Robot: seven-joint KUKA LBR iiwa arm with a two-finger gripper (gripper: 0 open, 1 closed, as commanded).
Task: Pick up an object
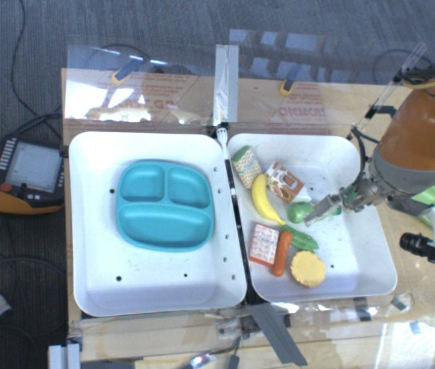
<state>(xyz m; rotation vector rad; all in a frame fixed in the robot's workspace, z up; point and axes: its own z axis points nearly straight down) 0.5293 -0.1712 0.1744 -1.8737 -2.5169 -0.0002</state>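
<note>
I'm in the approach step: my gripper (313, 211) sits low in the right bin (371, 271) beside the green lime (300, 212), fingers' state I cannot tell, so next I must centre and close.

One camera is fixed above the table (317, 102) and looks down at a slant. It stands far enough to take in both white bins: the left bin (87, 229) in the middle left of the frame, the right bin (356, 260) beside it. The arm (411, 141) enters at the right edge.
</note>
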